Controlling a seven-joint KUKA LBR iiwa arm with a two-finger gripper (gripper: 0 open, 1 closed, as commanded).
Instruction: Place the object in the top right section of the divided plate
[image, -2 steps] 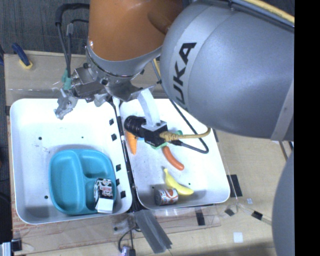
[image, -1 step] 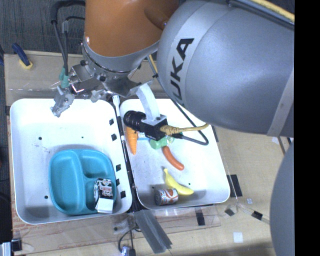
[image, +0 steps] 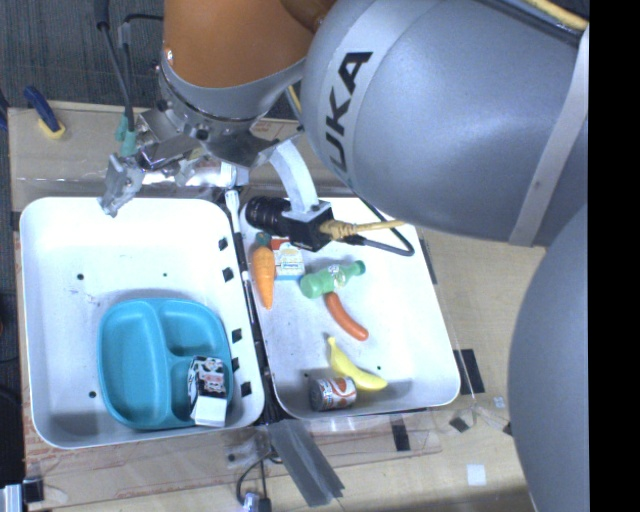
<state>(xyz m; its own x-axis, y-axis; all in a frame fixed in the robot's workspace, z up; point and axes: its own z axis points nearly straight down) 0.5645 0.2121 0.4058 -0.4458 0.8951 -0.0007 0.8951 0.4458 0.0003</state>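
Hand (image: 118, 185) above left bin's (image: 40, 300) far rim, grip state unclear; blue divided plate (image: 150, 360) below it, milk carton (image: 210, 385) in plate.

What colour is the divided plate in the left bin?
Light blue; the divided plate shows best in the camera view.

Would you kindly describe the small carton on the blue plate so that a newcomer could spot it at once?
Start at the left white bin, which holds a blue divided plate. At that plate's lower right corner lies the small carton, its end hanging over the rim. It is the sole item on the plate, with a black-and-white cow-like print; the food toys lie in the other bin.
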